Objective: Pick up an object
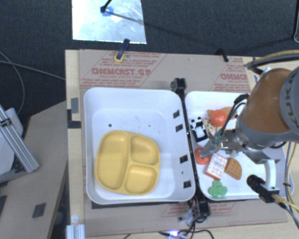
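Orange and grey, the arm [274, 108] reaches in from three o'clock and hangs over the right bin [197, 99], with its claw [211, 147] low at the bin's left side. Whether the claw is wide or narrow I cannot tell; the wrist hides most of it and the tips blur into the clutter below.

A likely target, to my eye, is the small red piece [201, 156], which lies just beside the claw at about seven o'clock from it, close against the divider between the two bins. It looks roundish, so no long axis matters much; a straight drop with a slight shift toward seven o'clock should meet it.

Other things crowd round. A red-and-white card [217, 166] lies touching or nearly touching the red piece at its four o'clock, and a brown waffle [233, 169] sits just beyond that. A green toy [218, 189] rests near the bin's front edge at six o'clock. An orange ball [219, 117] lies at twelve o'clock from the claw, and a black-and-white block [199, 129] at ten o'clock.

The left bin [134, 97] holds a yellow divided tray [128, 162], well apart. The divider wall and the card are the chief nuisances: a finger may catch either.
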